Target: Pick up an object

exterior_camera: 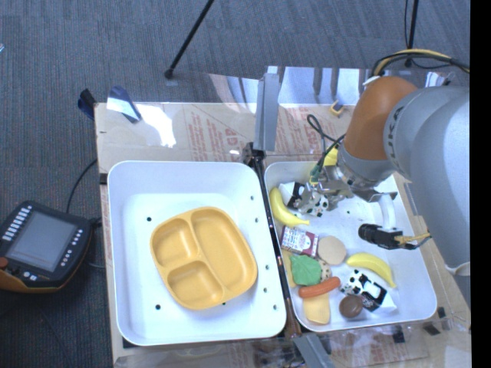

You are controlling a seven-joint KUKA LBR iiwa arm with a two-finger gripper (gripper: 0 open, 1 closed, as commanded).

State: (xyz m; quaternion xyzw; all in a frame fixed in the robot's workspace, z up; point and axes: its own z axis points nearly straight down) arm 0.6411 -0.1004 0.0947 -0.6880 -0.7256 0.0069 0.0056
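Grey carpet under bench [192,129], two white bins side by side: left bin [130,198] with yellow divided plate [202,257]. Right bin [418,282] crowded with toy food, two bananas [282,208], carrot [319,287]. Gripper [318,194] low at far end, touching black-and-white toy [312,203]; fingers unreadable, cannot tell.

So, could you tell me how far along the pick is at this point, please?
Done: the arm has reached into the right bin, with the gripper low over the far-left corner, beside a banana. In hand: nothing visibly held; the fingers are hard to make out. Left: securing and lifting an object. The yellow tray sits in the left bin.
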